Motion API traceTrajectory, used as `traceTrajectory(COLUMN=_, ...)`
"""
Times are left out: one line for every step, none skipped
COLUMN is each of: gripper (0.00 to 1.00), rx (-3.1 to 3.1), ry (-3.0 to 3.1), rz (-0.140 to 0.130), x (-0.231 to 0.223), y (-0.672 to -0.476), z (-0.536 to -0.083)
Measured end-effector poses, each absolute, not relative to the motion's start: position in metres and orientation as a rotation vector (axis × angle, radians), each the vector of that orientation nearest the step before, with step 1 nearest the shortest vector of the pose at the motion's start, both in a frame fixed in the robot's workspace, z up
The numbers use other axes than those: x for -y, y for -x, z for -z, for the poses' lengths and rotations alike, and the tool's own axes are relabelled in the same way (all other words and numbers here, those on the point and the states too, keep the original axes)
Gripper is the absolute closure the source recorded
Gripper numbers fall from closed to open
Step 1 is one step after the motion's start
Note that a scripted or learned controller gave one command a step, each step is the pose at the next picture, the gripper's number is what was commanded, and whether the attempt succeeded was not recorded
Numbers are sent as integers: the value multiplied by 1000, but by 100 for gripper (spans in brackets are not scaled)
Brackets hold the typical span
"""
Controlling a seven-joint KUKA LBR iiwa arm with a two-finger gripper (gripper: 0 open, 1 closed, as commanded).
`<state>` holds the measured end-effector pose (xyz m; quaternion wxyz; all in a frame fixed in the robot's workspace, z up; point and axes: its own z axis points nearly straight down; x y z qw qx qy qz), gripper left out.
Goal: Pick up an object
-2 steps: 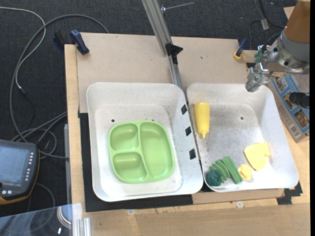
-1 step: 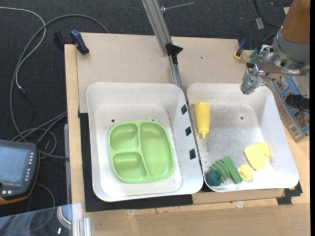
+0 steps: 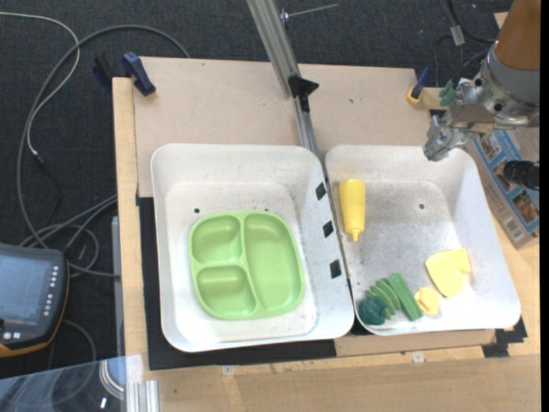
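In the right bin [image 3: 446,178] a yellow squeeze bottle [image 3: 352,209] lies near the left wall. A pale yellow flat piece [image 3: 448,271] rests toward the front right, with a small yellow piece [image 3: 427,299] just in front of it. A green ridged toy [image 3: 388,300] sits at the bin's front edge. My gripper [image 3: 437,144] hangs over the bin's back right corner, high above the floor and well away from all of these things. Nothing shows between its fingers.
The left bin [image 3: 171,178] holds a green divided plate [image 3: 246,264]. A metal pole [image 3: 274,41] slants over the bench between the bins. A blue clamp [image 3: 137,71] grips the bench's back left corner. A printed booklet [image 3: 506,178] lies right of the right bin.
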<state>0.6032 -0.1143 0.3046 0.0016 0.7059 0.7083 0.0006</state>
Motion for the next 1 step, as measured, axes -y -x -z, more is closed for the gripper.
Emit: traceTrajectory(gripper=100, rx=-2229, ry=-2221, rz=5, x=93, y=-655, z=-219)
